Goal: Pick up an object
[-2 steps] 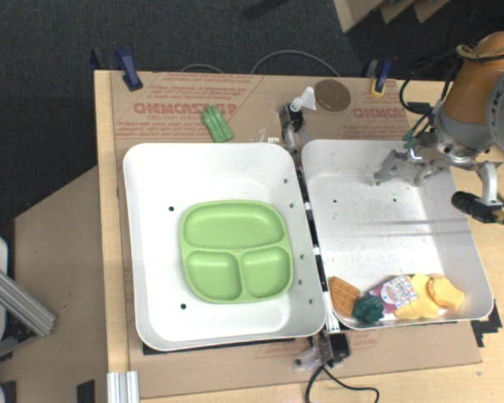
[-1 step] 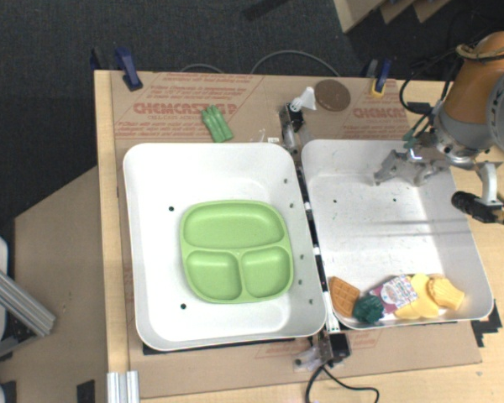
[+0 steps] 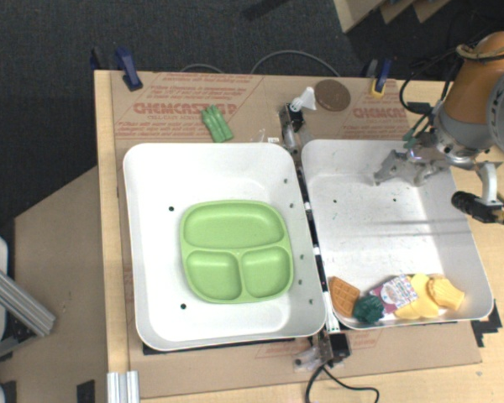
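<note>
Arm: the grey arm with its orange band (image 3: pixel 479 91) enters from the right edge and bends down over the upper right part of the right bin (image 3: pixel 378 225).
Gripper: the gripper (image 3: pixel 401 168) hangs low over the bin's upper floor, fingers splayed apart and released, nothing between them.
Bench: a board bearing red lettering carries two shallow white bins side by side, clamped by blue clips (image 3: pixel 129 67) at its far edge; dark carpet lies beyond.
Left bin: the left bin (image 3: pixel 151 191) holds a green divided plate (image 3: pixel 235 250) lying flat near its middle, with three compartments.
Loose items on board: a small green piece (image 3: pixel 217 124) lies above the left bin; a brown disc (image 3: pixel 332 96) sits above the right bin.
Objects to pick: a cluster rests along the right bin's near wall, well apart from the gripper: a waffle-like tan piece (image 3: pixel 344 296), a dark green lump (image 3: pixel 370 310) just beside it, a pink-and-white packet (image 3: pixel 397 291), and yellow pieces (image 3: pixel 433 296) at the right end.
Contact: the cluster items touch or overlap one another.
</note>
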`<state>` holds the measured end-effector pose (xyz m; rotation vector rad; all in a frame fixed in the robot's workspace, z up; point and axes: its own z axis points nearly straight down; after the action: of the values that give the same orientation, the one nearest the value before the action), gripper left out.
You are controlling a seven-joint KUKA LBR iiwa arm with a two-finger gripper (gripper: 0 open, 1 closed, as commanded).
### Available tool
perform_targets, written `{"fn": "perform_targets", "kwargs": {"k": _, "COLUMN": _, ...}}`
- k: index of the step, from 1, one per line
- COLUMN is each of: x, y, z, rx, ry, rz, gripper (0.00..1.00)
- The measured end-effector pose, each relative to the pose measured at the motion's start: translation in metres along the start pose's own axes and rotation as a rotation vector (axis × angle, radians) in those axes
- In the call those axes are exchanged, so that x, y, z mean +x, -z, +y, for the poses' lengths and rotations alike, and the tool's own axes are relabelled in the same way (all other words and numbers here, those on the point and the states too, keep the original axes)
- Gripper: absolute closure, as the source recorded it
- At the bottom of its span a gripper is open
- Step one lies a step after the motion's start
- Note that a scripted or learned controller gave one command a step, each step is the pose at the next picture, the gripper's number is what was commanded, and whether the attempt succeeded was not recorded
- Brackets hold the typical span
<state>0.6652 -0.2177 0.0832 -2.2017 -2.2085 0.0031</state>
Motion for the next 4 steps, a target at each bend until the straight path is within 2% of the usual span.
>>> {"fn": "perform_targets", "kwargs": {"k": 1, "x": 0.000, "y": 0.000, "z": 0.000, "rx": 0.000, "ry": 0.000, "rz": 0.000, "gripper": 0.00}}
{"fn": "perform_targets", "kwargs": {"k": 2, "x": -0.003, "y": 0.001, "z": -0.062, "rx": -0.015, "ry": -0.002, "rz": -0.009, "gripper": 0.00}}
{"fn": "perform_targets", "kwargs": {"k": 3, "x": -0.003, "y": 0.000, "z": -0.032, "rx": -0.017, "ry": 0.000, "rz": -0.009, "gripper": 0.00}}
{"fn": "perform_targets", "kwargs": {"k": 4, "x": -0.001, "y": 0.000, "z": -0.001, "rx": 0.005, "ry": -0.003, "rz": 0.001, "gripper": 0.00}}
